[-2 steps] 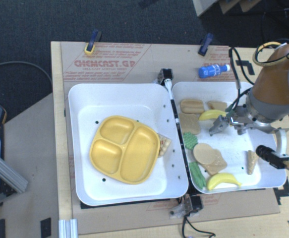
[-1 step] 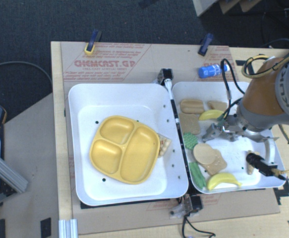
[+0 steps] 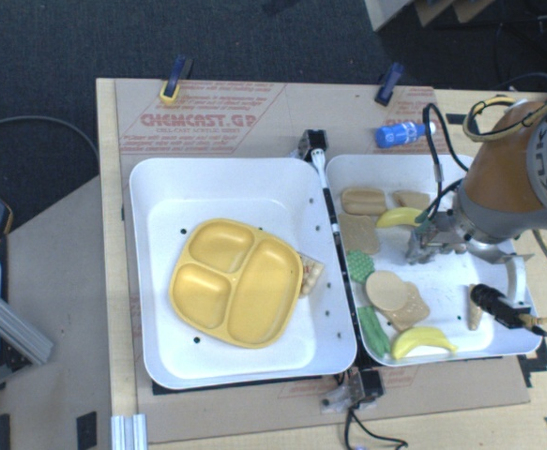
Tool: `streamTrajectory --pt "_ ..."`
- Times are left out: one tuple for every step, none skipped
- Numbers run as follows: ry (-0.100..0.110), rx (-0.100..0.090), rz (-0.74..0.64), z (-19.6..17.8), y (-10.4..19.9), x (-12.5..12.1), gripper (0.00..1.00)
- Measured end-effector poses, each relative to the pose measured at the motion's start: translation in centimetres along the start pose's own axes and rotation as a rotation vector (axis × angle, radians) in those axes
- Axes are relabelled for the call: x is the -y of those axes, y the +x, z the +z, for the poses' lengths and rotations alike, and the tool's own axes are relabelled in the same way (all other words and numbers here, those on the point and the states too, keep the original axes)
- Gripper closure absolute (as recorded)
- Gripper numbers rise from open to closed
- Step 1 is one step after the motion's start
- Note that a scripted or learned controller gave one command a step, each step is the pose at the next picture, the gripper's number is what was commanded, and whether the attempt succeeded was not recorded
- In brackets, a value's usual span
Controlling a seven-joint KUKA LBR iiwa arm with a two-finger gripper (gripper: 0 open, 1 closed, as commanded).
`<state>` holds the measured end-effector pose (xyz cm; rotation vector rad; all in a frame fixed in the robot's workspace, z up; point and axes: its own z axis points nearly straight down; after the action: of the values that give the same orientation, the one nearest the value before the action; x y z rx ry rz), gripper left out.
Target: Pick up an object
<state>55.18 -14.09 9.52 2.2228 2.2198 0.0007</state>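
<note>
The claw point(image 3: 430, 244) is low in the right bin point(image 3: 442, 172), just right of a yellow banana point(image 3: 400, 217) at the far side; whether it is parted or closed I cannot tell. This looks like the approach step. Next it must settle squarely over the banana before closing.

- The cardboard sheet point(image 3: 207, 115) on the surface carries red print reading roughly "CHEMCAST GP" in large letters.
- Smaller red lines around it are too blurred to read.
</note>
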Motion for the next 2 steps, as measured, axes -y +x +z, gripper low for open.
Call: streamTrajectory --pt "-0.004 0.002 -0.002 -5.8 0.4 0.7 1.00" --pt "-0.004 0.002 -0.002 -10.2 -0.1 0.2 1.00"
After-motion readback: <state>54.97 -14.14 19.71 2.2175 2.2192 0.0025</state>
